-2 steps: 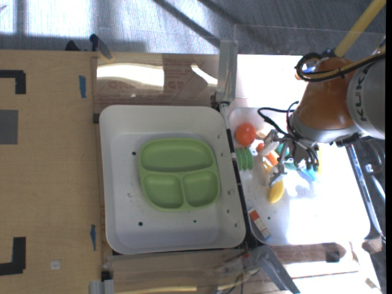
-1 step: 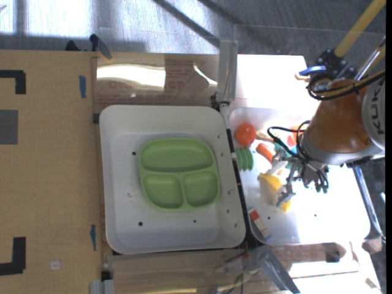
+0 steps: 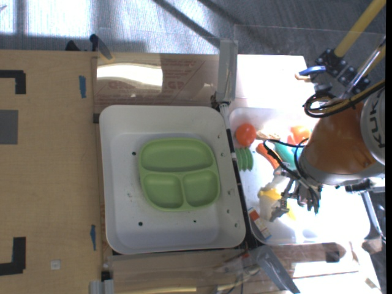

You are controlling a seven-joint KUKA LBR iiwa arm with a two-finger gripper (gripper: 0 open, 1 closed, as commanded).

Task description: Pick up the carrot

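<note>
Orange is the thing to chase here, and there's a few bits of it in the right bin (image 3: 269, 118), so it's a bit of a guessing game. The gripper (image 3: 293, 199) is hanging low over the near end of that bin, right by a yellow toy (image 3: 268, 195) that sits just to its left. Whether it's clamped on anything or hanging loose, I honestly can't tell, the glare in that bin washes it all out.

The carrot (image 3: 267, 154), as best I can read it, is the slim orange piece lying up and to the left of the gripper, further into the bin. Its long axis runs on a diagonal, one end toward the gripper and the other away toward the bin's far left. So my take is the next move means going away from the camera and a touch left, then turning the wrist across that diagonal.

Past it there's a green ribbed piece (image 3: 245, 159) against the dividing wall, then an orange ball (image 3: 245, 133), easy to mistake for the target. Over in the left bin (image 3: 116, 182) sits a green divided plate (image 3: 179, 173).

Writing: just partial letters on the arm's casing (image 3: 380, 124), looks like "KU".
</note>
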